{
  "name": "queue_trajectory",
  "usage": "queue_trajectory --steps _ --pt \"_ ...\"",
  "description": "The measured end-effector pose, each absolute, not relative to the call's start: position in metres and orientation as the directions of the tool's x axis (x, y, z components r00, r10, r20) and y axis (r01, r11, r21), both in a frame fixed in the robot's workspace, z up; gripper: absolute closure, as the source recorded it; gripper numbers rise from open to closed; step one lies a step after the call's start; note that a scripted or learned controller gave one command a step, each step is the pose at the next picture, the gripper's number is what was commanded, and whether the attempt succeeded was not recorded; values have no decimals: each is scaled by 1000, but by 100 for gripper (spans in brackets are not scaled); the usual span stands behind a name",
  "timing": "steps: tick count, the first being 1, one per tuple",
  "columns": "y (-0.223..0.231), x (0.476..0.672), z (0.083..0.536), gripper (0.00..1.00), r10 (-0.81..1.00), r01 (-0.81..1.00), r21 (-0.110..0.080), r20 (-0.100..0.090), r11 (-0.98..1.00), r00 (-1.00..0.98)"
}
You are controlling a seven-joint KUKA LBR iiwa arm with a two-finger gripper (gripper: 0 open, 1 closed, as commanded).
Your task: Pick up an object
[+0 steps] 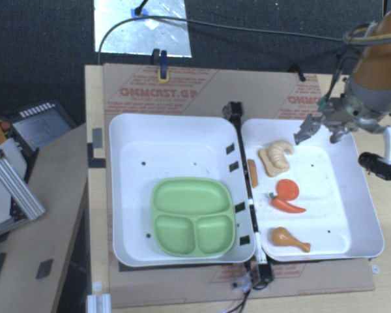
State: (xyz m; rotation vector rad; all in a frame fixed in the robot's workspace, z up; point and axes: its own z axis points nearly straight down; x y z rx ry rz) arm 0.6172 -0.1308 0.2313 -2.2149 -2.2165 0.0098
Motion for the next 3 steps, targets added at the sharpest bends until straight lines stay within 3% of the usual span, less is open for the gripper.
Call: queue_trajectory --steps 1,3 --pt "-131 620 238 0 1000 1000 1 0 3 -3" --pt "-129 610 143 0 1000 1000 -3 0 1 -1"
